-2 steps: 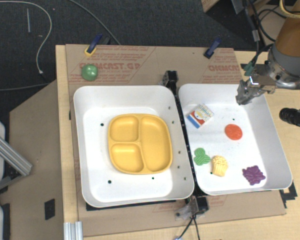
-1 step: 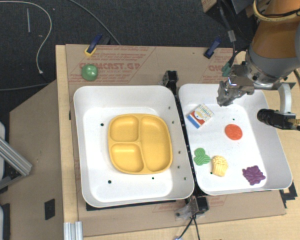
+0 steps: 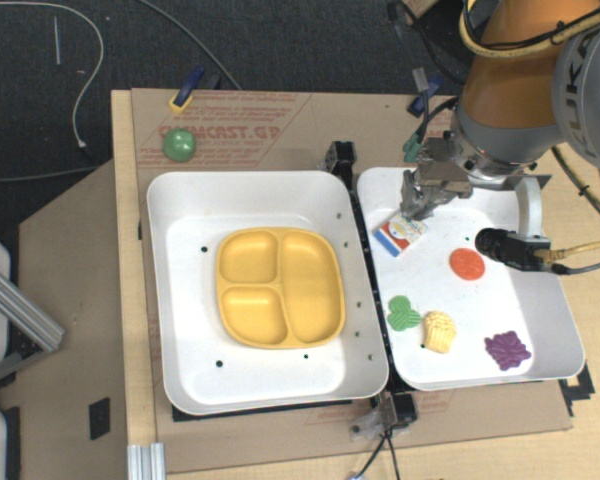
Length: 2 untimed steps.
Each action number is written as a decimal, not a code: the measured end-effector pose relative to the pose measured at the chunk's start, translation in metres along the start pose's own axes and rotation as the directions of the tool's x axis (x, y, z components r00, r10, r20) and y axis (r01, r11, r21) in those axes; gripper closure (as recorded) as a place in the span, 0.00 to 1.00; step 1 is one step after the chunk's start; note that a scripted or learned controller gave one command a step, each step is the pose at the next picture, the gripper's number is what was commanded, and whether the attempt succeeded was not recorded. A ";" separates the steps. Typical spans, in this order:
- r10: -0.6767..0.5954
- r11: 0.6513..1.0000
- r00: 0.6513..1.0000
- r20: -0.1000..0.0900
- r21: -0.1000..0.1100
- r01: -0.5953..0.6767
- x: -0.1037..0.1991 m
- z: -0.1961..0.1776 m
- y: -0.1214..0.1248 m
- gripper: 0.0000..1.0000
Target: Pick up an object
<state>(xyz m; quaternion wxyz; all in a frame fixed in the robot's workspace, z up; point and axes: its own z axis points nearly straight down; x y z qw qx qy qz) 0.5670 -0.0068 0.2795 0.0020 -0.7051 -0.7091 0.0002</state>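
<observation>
You've got two smooth, glossy white plastic bins on matt brown cardboard sheeting. The yellow divided plate looks like satin plastic, the purple grape cluster knobbly, the dark floor carpet rough.

Bright, even overhead light; the white bins nearly wash out, with soft shadows under the yellow tray. Focus is sharp, dark floor grainy.

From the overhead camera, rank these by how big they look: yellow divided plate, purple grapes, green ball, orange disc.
1. Yellow divided plate, by far the largest.
2. Purple grapes.
3. Orange disc and green ball look about alike; the ball lies farther from the camera, so I won't rank them.
</observation>
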 end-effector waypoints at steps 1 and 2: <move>0.000 1.000 1.000 0.000 0.001 0.000 0.055 0.006 -0.016 1.00; 0.001 1.000 1.000 0.001 0.002 -0.001 0.099 0.023 -0.016 1.00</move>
